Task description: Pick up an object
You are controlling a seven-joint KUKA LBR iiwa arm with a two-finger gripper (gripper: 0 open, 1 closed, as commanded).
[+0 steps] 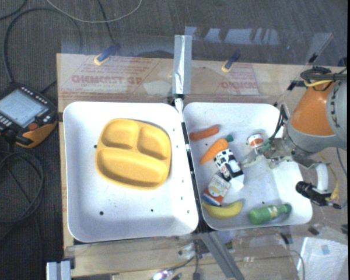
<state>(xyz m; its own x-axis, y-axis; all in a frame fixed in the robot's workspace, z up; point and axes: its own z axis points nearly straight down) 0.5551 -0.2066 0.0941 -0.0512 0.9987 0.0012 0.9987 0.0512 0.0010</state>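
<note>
Carrot [213,150], banana [223,209], bottle [269,213] in rt bin [291,197], yellow tray [134,153] in lt bin [81,214], gripper [258,154] state unclear.

The arm [318,118] (orange-banded) reaches leftward, pincer [255,156] low.

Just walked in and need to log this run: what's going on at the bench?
A grey arm with an orange band reaches in from the right over the right bin. Its claw sits low among small items there: a carrot, a sausage, a black-and-white cow toy, a juice carton, a banana and a green bottle. Nothing is visibly lifted. The left bin holds a yellow divided tray.
</note>
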